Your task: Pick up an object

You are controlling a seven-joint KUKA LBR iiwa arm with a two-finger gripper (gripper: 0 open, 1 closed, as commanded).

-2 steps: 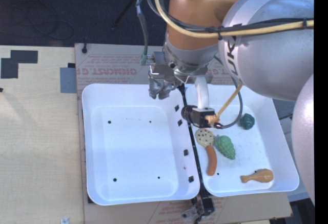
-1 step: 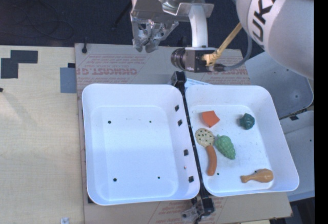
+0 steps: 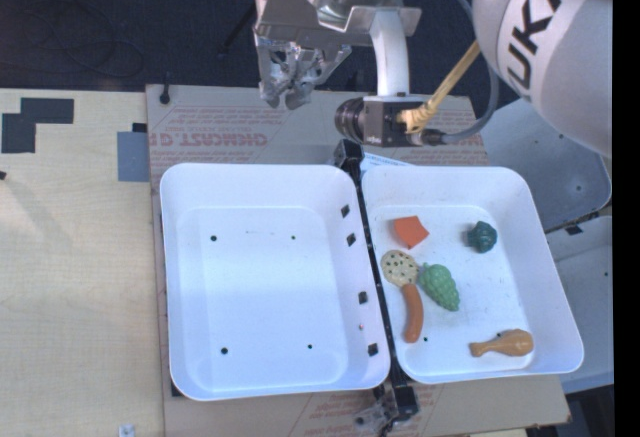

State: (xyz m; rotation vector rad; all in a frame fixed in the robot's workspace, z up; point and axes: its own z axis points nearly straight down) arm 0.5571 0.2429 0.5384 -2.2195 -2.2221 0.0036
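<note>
My gripper (image 3: 292, 93) hangs high above the back edge of the left bin (image 3: 180, 195), its fingers close together with nothing between them. The right bin (image 3: 530, 215) holds the toys. An orange-red block (image 3: 409, 231) lies near its back left. Beside it to the right sits a dark green round piece (image 3: 482, 237). A tan dotted disc (image 3: 399, 268) touches a light green bumpy piece (image 3: 440, 286). An orange sausage (image 3: 412, 312) lies below the disc. A tan drumstick (image 3: 503, 344) rests near the front right corner.
Black clips (image 3: 352, 240) run along the seam between the two bins. The bins rest on a cardboard sheet (image 3: 210, 130) on a wooden bench. The arm's grey body (image 3: 560, 35) and a yellow cable (image 3: 445, 90) hang over the back right.
</note>
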